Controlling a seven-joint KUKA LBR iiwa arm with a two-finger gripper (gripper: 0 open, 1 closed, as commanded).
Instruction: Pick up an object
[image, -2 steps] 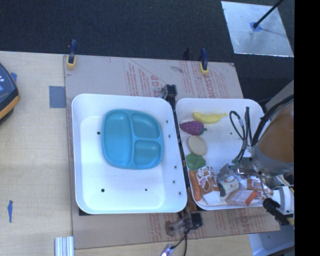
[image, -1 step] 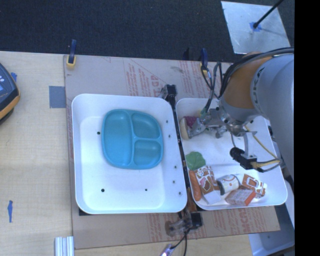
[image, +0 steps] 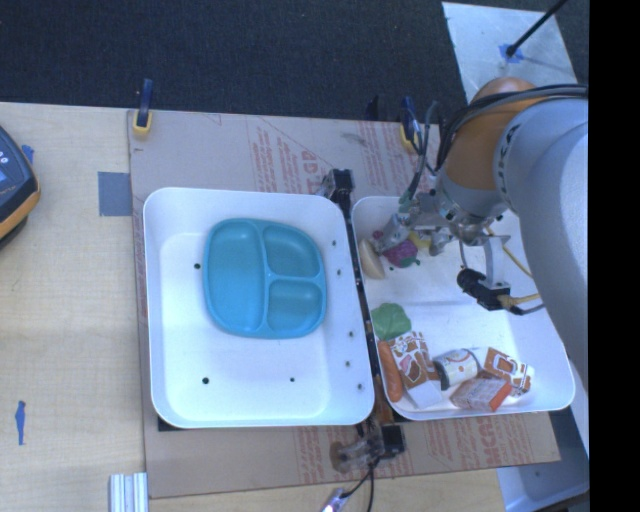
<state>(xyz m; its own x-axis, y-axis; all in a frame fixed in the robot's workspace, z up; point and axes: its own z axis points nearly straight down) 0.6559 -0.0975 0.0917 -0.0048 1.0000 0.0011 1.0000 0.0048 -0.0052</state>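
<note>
My gripper (image: 402, 240) is down at the far left corner of the right bin (image: 445, 292), right over a purple object (image: 402, 253) and beside a pale yellow banana-like piece (image: 371, 260). Whether the purple object sits between the fingers cannot be made out. Nearer the front of that bin lie a green object (image: 390, 320), an orange carrot (image: 390, 370), a brown-and-white carton (image: 412, 358), a small white jar (image: 458, 364) and an orange-brown packet (image: 500, 378).
The left bin (image: 180, 380) holds a blue divided plate (image: 266, 277). The grey arm with its orange band (image: 500, 110) reaches in from the right above the right bin. A black clip (image: 486, 288) hangs off the wrist. A dark device (image: 12, 180) lies at the bench's left edge.
</note>
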